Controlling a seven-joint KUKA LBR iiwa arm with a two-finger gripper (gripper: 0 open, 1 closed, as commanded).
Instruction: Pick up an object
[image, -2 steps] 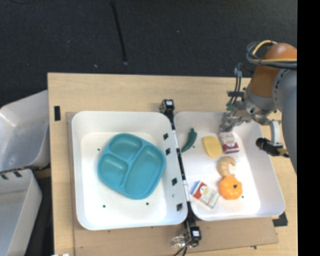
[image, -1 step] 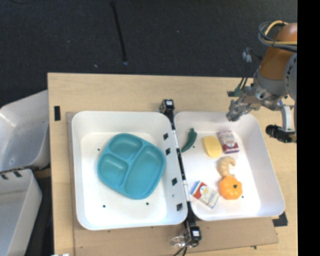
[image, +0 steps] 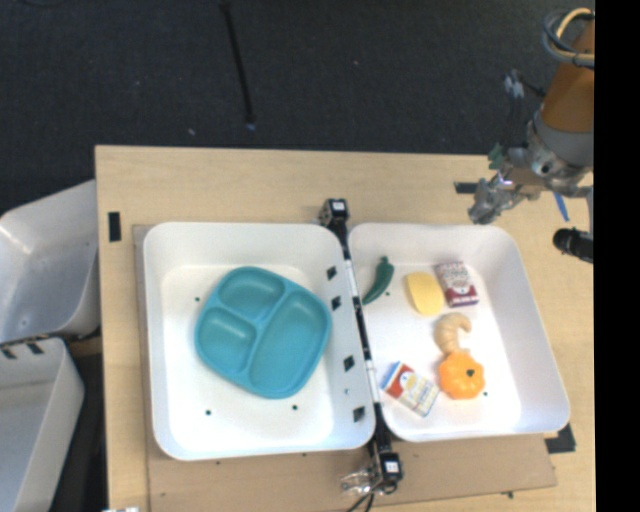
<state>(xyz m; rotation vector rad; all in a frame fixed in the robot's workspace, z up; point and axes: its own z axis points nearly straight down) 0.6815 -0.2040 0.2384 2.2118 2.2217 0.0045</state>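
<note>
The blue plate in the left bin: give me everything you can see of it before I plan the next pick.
The blue plate is a rounded, teal-blue divided tray that looks like smooth plastic, moulded into three compartments: a small one at the upper left, a small one at the lower left, and a longer one along its right side. It lies flat, right side up, turned at a slant, near the middle of the left bin. Nothing lies in its compartments and nothing but the bin floor touches it.

Two bins sit side by side on the surface (image: 120, 190); the left bin (image: 170, 420) holds a divided plate (image: 262, 331); the right bin (image: 525, 350) holds a pepper (image: 379, 279) at its left, a small box (image: 456, 283) behind a pastry (image: 452, 330), and a carton (image: 410, 388) nearest the front.
</note>
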